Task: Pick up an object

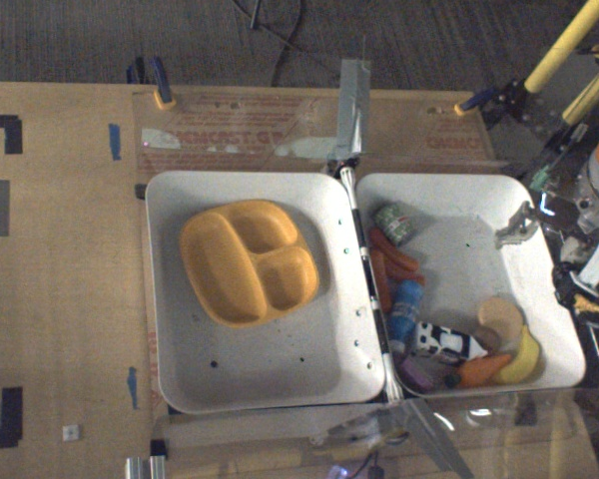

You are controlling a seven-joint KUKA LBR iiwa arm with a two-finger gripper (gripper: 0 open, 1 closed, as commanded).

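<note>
1. The gripper (516,230) hangs at the right bin's (449,193) far right rim; whether it is open or closed cannot be told.
2. Nearest pickable objects lie toward the front: a tan disc (500,317) and a banana (524,359).
3. More toys cluster along the left wall.

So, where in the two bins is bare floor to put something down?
Left bin: bare floor below the yellow tray. Right bin: bare middle, right of the can. Crowded along the divider and near edge, around the banana.
</note>
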